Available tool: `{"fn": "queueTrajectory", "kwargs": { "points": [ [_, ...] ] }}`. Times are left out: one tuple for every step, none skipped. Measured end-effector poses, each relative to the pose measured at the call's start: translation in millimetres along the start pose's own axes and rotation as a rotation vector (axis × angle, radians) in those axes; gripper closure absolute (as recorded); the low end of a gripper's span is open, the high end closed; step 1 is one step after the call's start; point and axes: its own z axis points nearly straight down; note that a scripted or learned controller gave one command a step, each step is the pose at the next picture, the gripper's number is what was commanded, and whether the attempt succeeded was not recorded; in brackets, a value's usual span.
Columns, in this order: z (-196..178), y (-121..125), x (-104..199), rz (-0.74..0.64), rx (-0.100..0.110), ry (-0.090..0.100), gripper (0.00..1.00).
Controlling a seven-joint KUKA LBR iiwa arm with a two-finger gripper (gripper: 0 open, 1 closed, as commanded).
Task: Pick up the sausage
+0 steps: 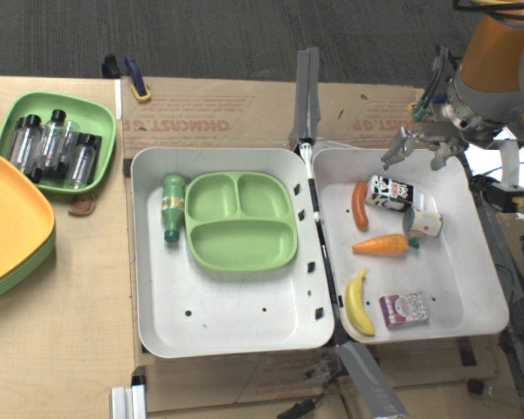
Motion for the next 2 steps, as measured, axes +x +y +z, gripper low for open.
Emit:
{"fn": "queueTrajectory", "kwargs": {
  "points": [
    [119.0,-2.0,-27.4,0.132,-0.023,0.0,0.0],
    [122.0,2.6,17.6,-0.089,-0.039,-0.014,0.0]
  ]
}}
